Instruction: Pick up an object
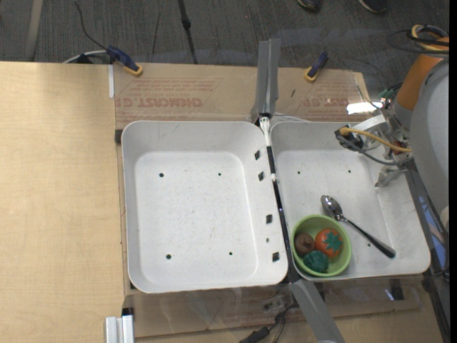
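White shallow bins sit side by side on a pale wooden bench (57,191), seen from above at a slant. Every loose thing I can make out lies in the right bin (314,177). A green bowl (311,220) stands in its near left corner, close against the wall it shares with the left bin (193,213). The bowl holds a red toy tomato (329,241), a small brown piece (305,243) and a teal piece (315,261), packed close together. A spoon (360,229) with a silver head and black handle lies flat on the bin floor just beside the bowl. Its head is by the bowl's far rim, touching or not I cannot tell, and its handle runs toward the near right corner. The grey arm (435,120) with its orange band reaches in from the right. The gripper (389,174) hangs over the far right part of the same bin, well apart from bowl and spoon. Nothing shows in its grasp, and whether its jaws are spread or pressed together cannot be told from this angle. Several things could go wrong, in my judgement. A descent where the gripper hangs now would meet bare floor. The flat, thin spoon could slip under closing jaws or swivel on its slim handle. A reach into the crowded bowl could strike the rim, tip or drag the bowl against the wall, or squeeze the round tomato out sideways
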Robot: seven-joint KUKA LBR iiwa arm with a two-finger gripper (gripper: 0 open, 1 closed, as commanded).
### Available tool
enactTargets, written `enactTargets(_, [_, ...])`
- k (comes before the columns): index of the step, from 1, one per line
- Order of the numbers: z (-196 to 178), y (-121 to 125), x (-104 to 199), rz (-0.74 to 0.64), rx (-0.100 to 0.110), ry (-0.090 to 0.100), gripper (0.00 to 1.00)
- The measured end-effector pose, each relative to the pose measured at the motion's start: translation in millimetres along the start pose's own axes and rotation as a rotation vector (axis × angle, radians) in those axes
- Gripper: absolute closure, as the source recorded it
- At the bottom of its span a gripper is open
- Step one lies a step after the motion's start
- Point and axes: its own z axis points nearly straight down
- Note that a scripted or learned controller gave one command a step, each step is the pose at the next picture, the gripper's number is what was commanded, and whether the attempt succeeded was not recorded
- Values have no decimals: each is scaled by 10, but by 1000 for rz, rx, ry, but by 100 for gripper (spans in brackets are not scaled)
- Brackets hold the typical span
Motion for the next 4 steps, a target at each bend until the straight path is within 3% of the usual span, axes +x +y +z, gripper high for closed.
enactTargets(1, [28,-793,-493,6,0,-6,0])
enactTargets(2, [29,-1172,130,-61,-1,-6,0])
enactTargets(3, [-1419,-717,-361,-143,-2,-6,0])
enactTargets(4, [29,-1322,-405,-74,-1,-6,0])
